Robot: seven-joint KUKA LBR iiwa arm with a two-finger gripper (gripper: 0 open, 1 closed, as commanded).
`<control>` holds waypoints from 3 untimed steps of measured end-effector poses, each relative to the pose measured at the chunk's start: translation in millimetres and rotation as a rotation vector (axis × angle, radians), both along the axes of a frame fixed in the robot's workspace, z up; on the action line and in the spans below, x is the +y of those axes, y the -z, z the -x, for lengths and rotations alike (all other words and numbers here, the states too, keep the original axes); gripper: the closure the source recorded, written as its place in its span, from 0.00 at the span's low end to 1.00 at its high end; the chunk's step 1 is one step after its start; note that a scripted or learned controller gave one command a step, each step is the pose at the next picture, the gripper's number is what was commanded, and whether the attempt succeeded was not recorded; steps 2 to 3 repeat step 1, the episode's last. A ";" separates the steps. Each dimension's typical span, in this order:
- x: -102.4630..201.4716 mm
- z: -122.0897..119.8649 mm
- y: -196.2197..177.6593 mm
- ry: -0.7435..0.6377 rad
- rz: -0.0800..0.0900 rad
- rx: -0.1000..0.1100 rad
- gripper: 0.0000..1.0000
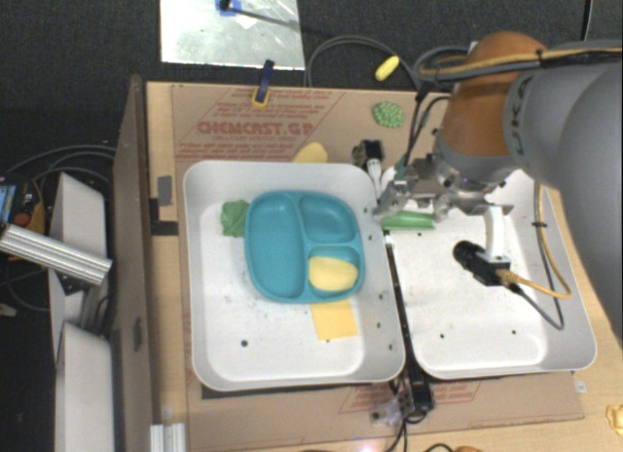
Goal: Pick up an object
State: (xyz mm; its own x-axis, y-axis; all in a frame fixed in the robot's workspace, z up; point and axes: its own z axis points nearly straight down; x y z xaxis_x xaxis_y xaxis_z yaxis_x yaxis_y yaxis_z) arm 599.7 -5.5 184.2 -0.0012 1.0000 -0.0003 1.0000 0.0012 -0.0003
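Camera view is showing the gripper [404,195] hanging low over the right bin [487,343], at that bin's far left corner, close to the wall it shares with the left bin [224,343]. A long green piece [409,218], something like a pod, is lying just at the near side of the gripper, touching it or almost so. Its long axis is running roughly across the view, from the shared wall toward the middle of the right bin. The wrist is covering the gripper's tips, so I cannot tell how wide it is standing, nor whether it is gripping the green piece or only sitting above it. Judging from this, the green piece is looking like the target, and the coming move is turning on closing across its short width rather than along its length. With the shared wall so near, room on that side is looking tight. In the left bin a teal divided plate [277,245] is carrying a yellow lump [333,273], with a flat yellow slice [336,320] beside its near edge and a green leaf [234,216] at its left, all well apart from the gripper.
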 end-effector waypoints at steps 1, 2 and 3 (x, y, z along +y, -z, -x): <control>-17.9 -12.3 -0.6 0.001 0.000 -0.003 1.00; -17.9 -12.3 -0.6 0.001 0.000 -0.003 1.00; -17.9 -12.3 -0.6 0.001 0.000 -0.003 1.00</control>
